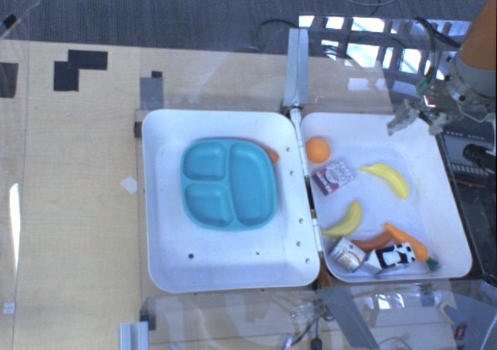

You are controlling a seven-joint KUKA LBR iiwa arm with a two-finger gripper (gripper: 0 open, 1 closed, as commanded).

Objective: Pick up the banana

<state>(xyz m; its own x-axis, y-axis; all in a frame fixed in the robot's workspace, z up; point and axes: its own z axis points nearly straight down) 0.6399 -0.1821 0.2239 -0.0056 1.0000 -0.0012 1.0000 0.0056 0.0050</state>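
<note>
Two yellow bananas lie in the right bin [450, 185]. One banana [387, 179] is near the bin's middle right, and the other banana [346, 220] lies lower, closer to the left wall. My gripper [414, 125] hangs over the bin's far right corner, up and to the right of the first banana and well apart from both. It is open, and nothing sits between its fingers.
The right bin also holds an orange ball [317, 149], a small snack packet [334, 177], a carrot [407, 240], a can [346, 254] and a black-and-white toy [395, 257]. A blue divided plate [230, 184] lies in the left bin [167, 255].
</note>
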